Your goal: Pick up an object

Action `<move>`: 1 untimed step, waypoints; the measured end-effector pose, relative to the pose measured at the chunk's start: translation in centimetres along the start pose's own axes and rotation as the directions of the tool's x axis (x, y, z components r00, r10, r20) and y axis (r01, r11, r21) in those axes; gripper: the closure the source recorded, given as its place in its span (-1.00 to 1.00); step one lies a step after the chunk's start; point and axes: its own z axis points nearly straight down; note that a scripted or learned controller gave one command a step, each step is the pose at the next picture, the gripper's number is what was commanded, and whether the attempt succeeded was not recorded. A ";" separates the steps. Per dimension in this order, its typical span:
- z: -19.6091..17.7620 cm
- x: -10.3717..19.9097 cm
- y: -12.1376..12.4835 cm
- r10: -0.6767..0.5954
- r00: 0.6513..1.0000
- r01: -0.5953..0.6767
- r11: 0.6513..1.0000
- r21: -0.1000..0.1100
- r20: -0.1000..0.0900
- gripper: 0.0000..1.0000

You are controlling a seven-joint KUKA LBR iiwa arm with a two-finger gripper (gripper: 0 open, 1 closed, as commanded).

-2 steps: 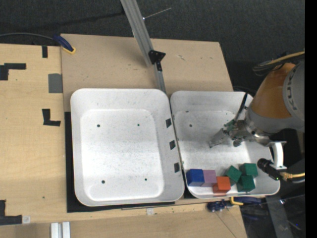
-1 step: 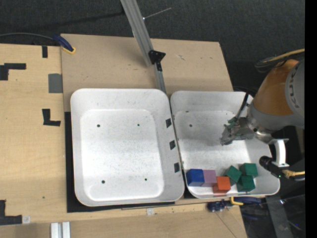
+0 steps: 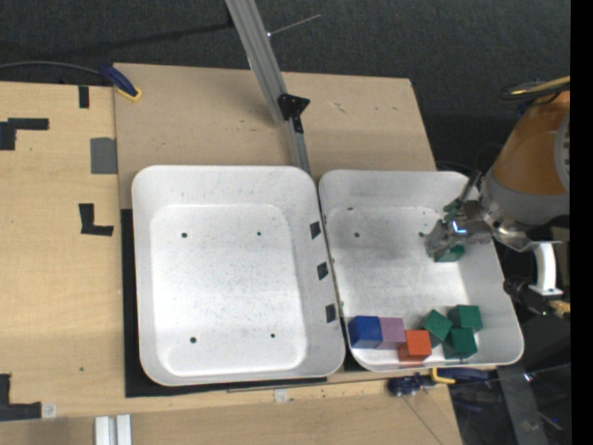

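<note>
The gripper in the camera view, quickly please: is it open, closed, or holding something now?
Gripper: over the right white bin, at a small green block; whether it is open, closed or holding the block cannot be told.

We find no text, label, brand, number or sign that can be read anywhere here. The black tape pieces [image 3: 90, 218] on the wooden bench [image 3: 56, 276] form angular marks (strips and an L-like corner, not letters). The two white bins [image 3: 227, 185] and the coloured blocks [image 3: 417, 334] bear no print we can make out.
</note>
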 end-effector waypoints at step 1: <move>-6.1 -0.7 0.2 0.000 1.000 0.000 1.000 -0.002 0.001 1.00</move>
